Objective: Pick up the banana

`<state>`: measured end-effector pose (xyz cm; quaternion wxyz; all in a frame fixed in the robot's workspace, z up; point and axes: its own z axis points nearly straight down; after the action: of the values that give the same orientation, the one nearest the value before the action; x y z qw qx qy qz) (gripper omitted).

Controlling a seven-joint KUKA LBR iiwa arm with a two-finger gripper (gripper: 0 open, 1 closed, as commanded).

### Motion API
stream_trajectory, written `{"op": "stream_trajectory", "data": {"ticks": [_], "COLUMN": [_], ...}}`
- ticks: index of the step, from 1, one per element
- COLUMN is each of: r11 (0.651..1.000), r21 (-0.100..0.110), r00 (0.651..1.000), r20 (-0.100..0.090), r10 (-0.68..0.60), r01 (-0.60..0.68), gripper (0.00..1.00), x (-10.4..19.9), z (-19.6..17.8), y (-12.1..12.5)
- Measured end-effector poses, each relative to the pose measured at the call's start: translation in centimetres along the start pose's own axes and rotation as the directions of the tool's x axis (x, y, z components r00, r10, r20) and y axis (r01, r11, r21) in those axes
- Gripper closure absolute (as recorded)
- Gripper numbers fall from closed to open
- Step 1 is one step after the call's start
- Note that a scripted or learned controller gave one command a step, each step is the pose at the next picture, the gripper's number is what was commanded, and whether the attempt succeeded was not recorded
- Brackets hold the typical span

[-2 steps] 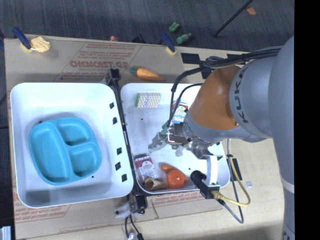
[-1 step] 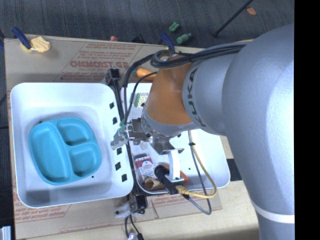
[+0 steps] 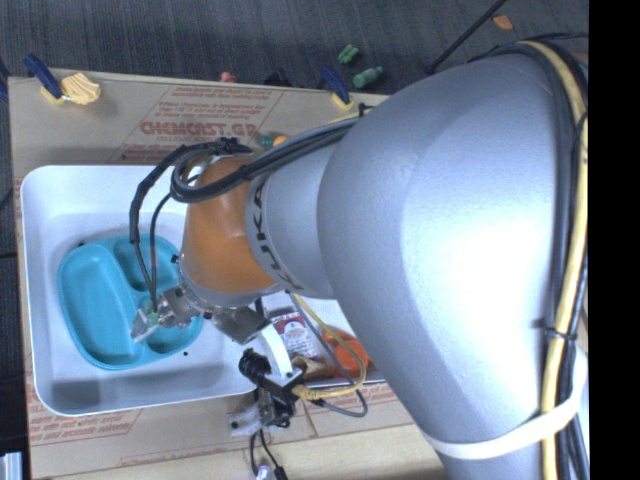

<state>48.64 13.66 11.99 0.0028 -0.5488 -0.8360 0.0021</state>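
Observation:
My gripper (image 3: 152,326) hangs low over the right part of a teal divided dish (image 3: 92,303) that lies in the left white bin (image 3: 60,388). The metal tip is small and partly lost against the dish. The orange wrist band (image 3: 225,243) sits just above and to the right of it, with black cables looping around. The grey arm (image 3: 440,238) covers most of the right half of the view, including nearly all of the right bin.
A red-and-white packet (image 3: 296,336) and an orange object (image 3: 348,354) peek out under the arm in the right bin. Both bins rest on a cardboard sheet (image 3: 200,118), with clamps at its back edge (image 3: 70,86) (image 3: 335,83).

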Motion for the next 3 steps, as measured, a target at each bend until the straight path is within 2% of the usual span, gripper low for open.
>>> {"op": "stream_trajectory", "data": {"ticks": [1,2,3], "r11": [0.966,0.879,0.877], "r21": [0.001,-0.009,-0.005], "r00": [0.966,0.879,0.877], "r20": [0.003,0.01,0.007], "r10": [-0.257,-0.477,-0.481], "r01": [0.257,0.477,0.481], "gripper": [0.0,0.0,0.0], "x": [1.6,3.9,-1.7], "z": [2.7,0.6,-15.6], "y": [6.9,0.8,1.8]}}
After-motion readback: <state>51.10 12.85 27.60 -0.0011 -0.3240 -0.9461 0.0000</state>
